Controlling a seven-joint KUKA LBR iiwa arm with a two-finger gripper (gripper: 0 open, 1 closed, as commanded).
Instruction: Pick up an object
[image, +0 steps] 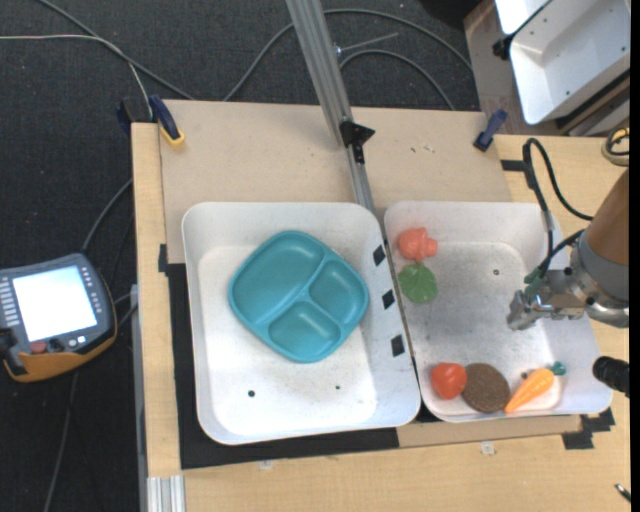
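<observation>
My gripper (524, 308) hangs over the right bin (500, 255), grip state can't tell; next I drop twd carrot (530, 388).

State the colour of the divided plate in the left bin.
Teal plate, plain, seen in the camera view.

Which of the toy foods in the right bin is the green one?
The round green toy by the bin's left wall, just below the pinkish-orange one. The three others along the bottom edge are red, brown and orange.
</observation>
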